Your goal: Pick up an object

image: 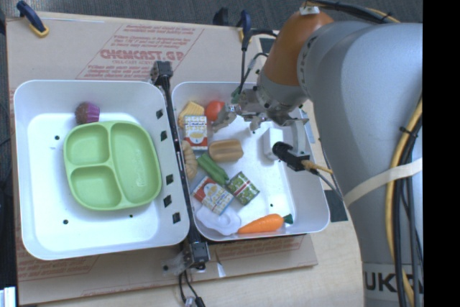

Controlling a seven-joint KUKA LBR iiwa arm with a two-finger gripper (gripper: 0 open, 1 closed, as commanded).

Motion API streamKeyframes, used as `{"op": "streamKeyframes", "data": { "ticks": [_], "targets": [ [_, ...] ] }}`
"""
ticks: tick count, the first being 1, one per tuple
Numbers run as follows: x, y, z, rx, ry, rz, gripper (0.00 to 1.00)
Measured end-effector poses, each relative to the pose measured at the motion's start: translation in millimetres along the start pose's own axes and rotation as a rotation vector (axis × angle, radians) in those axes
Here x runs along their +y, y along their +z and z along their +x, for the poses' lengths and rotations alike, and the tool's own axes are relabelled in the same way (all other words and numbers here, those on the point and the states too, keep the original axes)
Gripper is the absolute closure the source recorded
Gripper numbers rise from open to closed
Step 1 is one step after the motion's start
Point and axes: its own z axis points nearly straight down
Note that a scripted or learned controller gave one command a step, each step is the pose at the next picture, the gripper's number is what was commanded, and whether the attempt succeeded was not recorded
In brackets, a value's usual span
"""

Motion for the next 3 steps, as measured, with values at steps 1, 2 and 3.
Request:
{"op": "streamKeyframes", "data": {
  "ticks": [1, 2, 3],
  "targets": [
    [-0.4, -10.3, 0.6, 0.001, -0.005, 0.004, 1.00],
    [-46.0, -113.7, 7.9, -0.003, 0.004, -0.014, 1.00],
    [-140.5, -99.4, 73.1, -0.002, 0.001, -0.008, 1.00]
  ]
}}
